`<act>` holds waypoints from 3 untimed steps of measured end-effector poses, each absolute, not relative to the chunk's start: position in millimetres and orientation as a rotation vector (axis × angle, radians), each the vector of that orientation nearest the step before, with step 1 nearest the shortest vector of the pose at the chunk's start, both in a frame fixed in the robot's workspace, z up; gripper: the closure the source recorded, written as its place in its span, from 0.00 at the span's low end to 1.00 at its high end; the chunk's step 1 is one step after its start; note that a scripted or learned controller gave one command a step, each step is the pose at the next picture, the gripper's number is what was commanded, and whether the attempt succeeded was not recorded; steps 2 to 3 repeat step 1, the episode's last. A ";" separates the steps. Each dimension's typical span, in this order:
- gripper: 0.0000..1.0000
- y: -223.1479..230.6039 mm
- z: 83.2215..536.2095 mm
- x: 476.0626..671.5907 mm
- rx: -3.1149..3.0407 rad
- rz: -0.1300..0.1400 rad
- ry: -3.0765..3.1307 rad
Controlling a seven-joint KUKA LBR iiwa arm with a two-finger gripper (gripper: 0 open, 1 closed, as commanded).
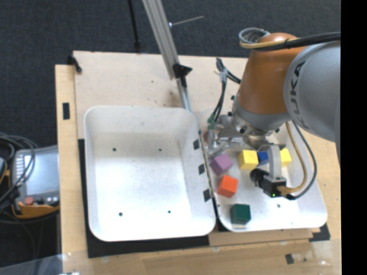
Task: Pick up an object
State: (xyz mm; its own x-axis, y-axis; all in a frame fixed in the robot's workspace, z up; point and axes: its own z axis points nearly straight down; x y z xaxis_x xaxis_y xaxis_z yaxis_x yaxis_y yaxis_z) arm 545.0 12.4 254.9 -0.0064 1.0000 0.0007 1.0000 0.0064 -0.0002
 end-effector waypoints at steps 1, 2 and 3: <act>1.00 59.5 238.7 539.3 -2.213 0.001 -2.227; 1.00 59.5 238.7 539.3 -2.213 0.001 -2.227; 1.00 59.5 238.7 539.3 -2.213 0.001 -2.227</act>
